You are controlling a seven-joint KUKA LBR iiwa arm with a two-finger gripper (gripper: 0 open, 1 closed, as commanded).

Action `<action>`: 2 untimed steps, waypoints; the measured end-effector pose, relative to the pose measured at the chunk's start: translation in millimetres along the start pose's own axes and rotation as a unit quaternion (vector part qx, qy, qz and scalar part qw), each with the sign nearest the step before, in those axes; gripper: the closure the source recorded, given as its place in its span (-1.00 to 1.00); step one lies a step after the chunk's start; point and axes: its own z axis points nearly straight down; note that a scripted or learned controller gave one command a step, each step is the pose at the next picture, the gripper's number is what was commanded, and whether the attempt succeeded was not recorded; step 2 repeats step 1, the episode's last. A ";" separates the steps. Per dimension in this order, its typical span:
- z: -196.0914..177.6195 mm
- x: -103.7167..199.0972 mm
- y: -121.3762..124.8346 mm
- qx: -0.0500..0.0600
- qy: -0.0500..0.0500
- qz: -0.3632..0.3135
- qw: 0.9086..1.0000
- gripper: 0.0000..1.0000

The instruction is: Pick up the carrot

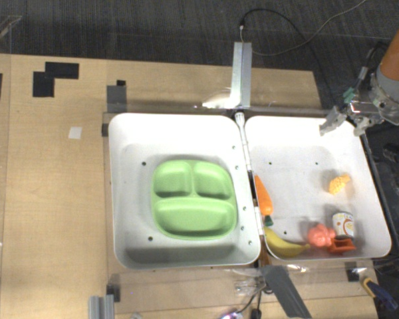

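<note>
Carrot (263,197): lies along left wall of right bin (299,148), just above banana (282,244).
Gripper (342,117): over right bin's upper right rim, well apart from carrot; holds nothing; finger opening cannot be told.
Left bin (130,178): green divided plate (194,198).
Right bin, other: yellow piece (339,183), small can (344,223), pink toy (319,234).

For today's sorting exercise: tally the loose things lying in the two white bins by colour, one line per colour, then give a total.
Green: 1, the divided plate in the left bin
Orange: 1, the carrot in the right bin
Yellow: 2, the banana and a small yellow toy
Pink: 1, a pink toy
White: 1, a small can
Total: 6
</note>
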 end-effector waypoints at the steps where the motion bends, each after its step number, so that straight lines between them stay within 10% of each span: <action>1: -10.8 3.4 -81.9 0.000 0.000 -0.115 0.993 -1.00; 2: -10.8 3.4 -81.9 0.000 0.000 -0.115 0.993 -1.00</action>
